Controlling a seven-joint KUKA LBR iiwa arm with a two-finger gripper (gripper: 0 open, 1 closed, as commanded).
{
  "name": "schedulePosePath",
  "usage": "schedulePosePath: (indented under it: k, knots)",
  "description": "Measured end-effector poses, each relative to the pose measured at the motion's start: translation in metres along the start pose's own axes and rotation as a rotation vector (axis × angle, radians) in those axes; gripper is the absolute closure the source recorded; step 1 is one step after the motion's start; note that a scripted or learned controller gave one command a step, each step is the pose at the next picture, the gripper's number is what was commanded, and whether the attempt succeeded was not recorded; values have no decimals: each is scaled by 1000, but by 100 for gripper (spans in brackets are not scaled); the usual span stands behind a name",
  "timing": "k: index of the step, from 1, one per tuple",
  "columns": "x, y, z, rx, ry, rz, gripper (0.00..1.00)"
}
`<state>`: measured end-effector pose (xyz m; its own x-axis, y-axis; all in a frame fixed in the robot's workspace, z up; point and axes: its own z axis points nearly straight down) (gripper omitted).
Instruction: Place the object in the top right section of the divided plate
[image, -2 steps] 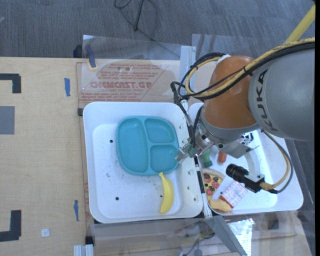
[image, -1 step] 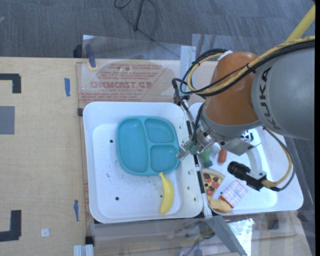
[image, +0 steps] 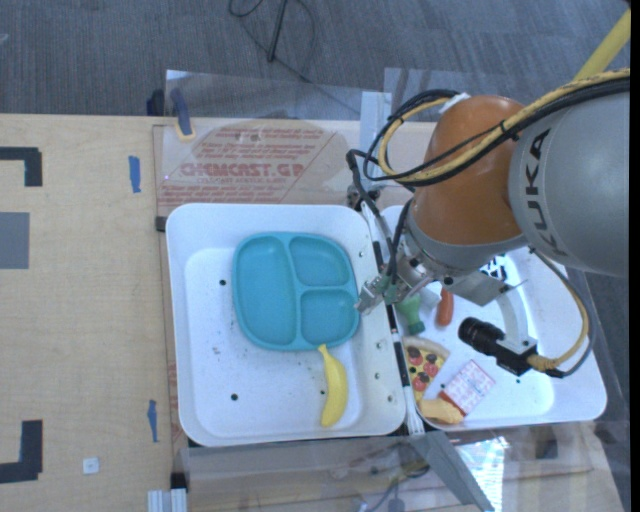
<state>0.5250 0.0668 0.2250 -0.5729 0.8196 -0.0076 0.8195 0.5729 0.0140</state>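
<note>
The arm (image: 560, 160) bears part of "KUKA" in dark letters, and the clear sheet (image: 245, 165) above the left bin (image: 190, 330) shows faint red writing too blurred to read. The gripper (image: 385, 292) hangs over the bins' shared rim, just right of the blue plate (image: 295, 290); whether its fingers are open, or hold anything, I cannot tell. The arm reaches in from the right, orange band uppermost, while a banana (image: 333, 385) lies below the plate, touching its lower edge.

Teal divided plate (image: 296, 291): 3 sections, flat in left bin. Green object (image: 411, 312) beside its right rim.
</note>
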Motion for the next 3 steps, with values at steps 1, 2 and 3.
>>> schedulePosePath:
  k: [1,2,3]
  knots:
    - [0,0,0,0,0,0,0]
    - [-2,1,-10,-4,-3,1,100]
    - [-1,1,-10,-3,-3,1,0]
